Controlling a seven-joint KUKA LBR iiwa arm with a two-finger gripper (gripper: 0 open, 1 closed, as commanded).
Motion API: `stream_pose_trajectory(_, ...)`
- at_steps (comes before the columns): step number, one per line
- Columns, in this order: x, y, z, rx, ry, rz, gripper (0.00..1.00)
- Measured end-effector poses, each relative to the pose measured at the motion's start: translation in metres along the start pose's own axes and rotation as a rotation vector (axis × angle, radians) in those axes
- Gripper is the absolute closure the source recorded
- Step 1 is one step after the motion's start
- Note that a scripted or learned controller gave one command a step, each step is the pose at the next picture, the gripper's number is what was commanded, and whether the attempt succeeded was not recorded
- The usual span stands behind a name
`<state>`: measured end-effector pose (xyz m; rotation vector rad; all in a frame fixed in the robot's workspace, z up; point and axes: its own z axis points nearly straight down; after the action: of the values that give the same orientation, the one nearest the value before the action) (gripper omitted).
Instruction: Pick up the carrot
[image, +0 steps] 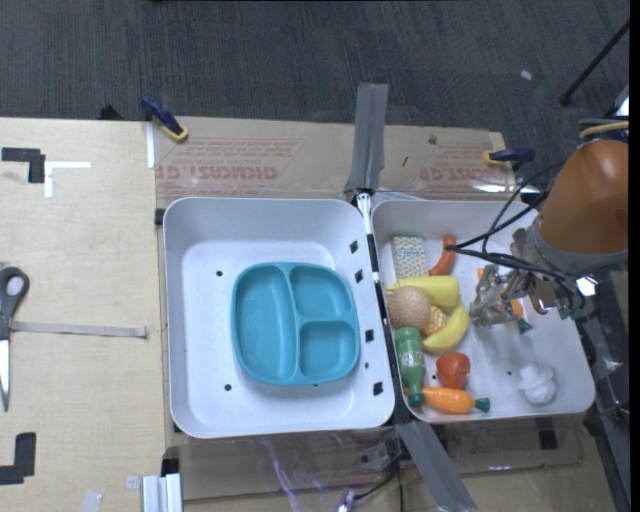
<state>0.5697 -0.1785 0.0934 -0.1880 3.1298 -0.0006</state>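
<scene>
We find the carrot (447, 400) lying flat near the front wall of the right bin (560, 405), at about seven o'clock in that bin, its green top pointing to three o'clock and its orange body just beside the base of the green bottle (409, 362) and just below the tomato (453, 368). The gripper (497, 303) hangs over the middle of the same bin, apart from the carrot and up toward one o'clock of it; its claw is lost among cables and glare, so we cannot tell how far it is parted, and we make out nothing from the bin in it. For the step in hand we would judge it best to carry the claw toward seven o'clock until it sits over the carrot's thick middle, turn it so it closes across the short width rather than along the length, and come straight down, keeping clear of the tomato and the bottle, which crowd it. By our count there are two white bins, one blue divided plate (297, 323) in the left bin (190, 330), one carrot, one tomato, one green bottle, one banana (448, 328), and what may be a small white lump (537, 383) at five o'clock.
</scene>
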Motion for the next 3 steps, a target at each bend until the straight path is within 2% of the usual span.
stream_pose_trajectory(1, 0.000, 0.000, 0.000, 0.000, 0.000, 0.000, 0.00)
stream_pose_trajectory(2, -0.002, 0.000, -0.011, 0.001, -0.006, 0.002, 1.00)
stream_pose_trajectory(3, -0.092, -0.002, 0.000, -0.001, -0.002, -0.084, 1.00)
